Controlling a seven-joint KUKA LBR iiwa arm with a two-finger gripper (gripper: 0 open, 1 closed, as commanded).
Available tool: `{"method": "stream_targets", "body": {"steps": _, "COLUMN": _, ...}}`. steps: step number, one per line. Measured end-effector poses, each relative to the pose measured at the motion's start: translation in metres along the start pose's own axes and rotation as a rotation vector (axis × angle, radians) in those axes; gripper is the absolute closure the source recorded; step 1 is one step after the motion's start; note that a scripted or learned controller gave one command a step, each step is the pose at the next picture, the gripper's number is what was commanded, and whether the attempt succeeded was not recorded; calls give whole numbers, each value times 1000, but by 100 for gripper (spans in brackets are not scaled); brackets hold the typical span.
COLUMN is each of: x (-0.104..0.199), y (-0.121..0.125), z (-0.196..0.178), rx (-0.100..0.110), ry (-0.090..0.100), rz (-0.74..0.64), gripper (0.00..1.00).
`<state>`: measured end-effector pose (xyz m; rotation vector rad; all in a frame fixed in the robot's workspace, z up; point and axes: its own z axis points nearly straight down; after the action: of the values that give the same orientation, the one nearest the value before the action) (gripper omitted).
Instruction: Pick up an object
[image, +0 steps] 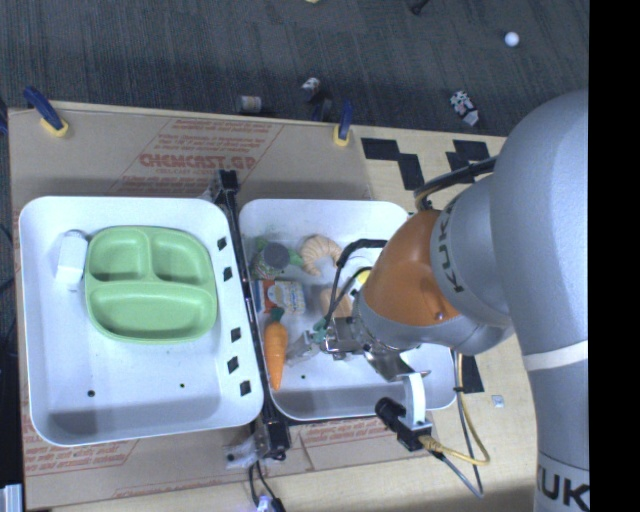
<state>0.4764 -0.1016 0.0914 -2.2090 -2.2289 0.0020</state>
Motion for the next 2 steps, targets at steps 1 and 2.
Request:
{"method": "stream_targets", "body": {"steps": 1, "x": 0, "y": 1, "z": -10, "rx": 0, "ry": 0, "rz": -3, "gripper": 100}}
{"method": "stream_targets", "body": {"steps": 2, "x": 0, "y": 1, "z": -10, "rx": 0, "ry": 0, "rz": -4, "gripper": 0}}
